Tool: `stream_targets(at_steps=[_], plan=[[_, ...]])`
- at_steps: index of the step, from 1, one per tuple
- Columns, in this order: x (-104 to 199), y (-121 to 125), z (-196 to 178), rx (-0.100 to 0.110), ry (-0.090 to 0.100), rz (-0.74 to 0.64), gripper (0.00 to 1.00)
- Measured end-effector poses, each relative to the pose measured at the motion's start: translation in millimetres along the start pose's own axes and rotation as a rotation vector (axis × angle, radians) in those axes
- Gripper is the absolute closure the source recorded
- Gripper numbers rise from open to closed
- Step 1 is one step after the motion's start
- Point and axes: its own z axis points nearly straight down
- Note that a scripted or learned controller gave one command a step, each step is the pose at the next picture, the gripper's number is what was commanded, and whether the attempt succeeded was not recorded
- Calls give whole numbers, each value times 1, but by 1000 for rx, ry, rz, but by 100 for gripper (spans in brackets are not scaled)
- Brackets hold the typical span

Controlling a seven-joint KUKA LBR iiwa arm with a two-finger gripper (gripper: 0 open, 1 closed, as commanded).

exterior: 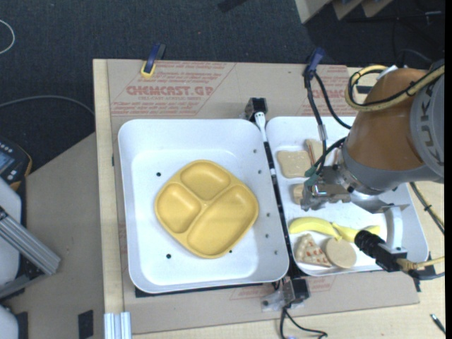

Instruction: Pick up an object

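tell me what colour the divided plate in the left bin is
Yellow: the divided plate shows plainly in the camera view.

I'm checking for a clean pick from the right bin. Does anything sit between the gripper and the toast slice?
Nothing visible does. The gripper hangs in the right bin, just below the toast slice, with bare white bin floor between them. The banana and pizza slice lie on the gripper's other side, nearer the camera.

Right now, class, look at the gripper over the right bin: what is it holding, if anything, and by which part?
It cannot be told. The gripper hangs over the right bin near the toast piece, with nothing visible between its tips.
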Motion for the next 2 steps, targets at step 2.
stream_targets(at_steps=[2], plan=[[135, -2, -177, -18, 1, 1, 100]])
